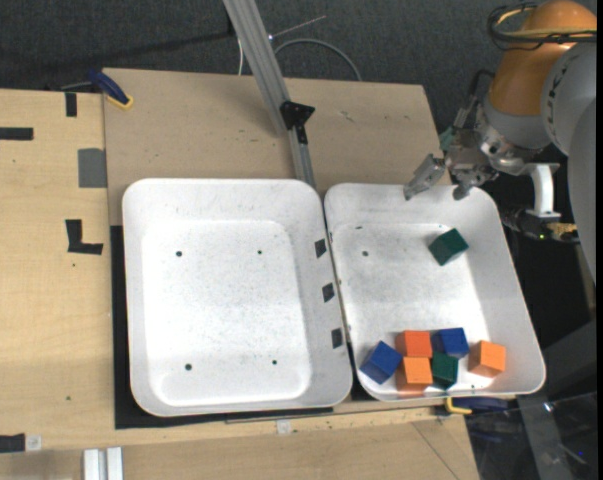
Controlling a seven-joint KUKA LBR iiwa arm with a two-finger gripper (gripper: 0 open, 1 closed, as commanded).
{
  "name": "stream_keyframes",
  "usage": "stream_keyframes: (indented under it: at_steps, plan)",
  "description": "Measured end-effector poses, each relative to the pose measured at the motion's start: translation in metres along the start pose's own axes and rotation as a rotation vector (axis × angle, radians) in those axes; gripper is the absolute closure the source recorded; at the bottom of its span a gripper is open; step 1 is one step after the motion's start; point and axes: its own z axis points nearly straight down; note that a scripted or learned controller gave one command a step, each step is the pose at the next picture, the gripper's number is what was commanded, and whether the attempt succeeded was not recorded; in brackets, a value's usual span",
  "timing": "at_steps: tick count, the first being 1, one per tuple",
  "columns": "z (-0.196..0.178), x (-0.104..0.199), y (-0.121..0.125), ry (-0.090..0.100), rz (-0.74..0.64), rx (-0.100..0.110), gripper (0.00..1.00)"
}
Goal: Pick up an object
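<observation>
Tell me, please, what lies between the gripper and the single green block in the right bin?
Nothing: the camera view shows bare white bin floor and rim between the open gripper and the green block.

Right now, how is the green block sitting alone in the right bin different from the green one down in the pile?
The lone green block lies by itself mid-bin, touching nothing; the piled green block is wedged among orange and blue blocks at the near wall of the right bin. The lone one sits turned at an angle and shows fully; the piled one is partly hidden by its neighbours. The lone one lies closer to the end effector. Both are dark green and look similar in size.
</observation>
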Motion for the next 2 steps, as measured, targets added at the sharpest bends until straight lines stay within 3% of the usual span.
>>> stream_keyframes:
  at_steps: [2]
  plan:
    - [0.097,0.0,-0.008,-0.001,0.0,-0.001,0.0]
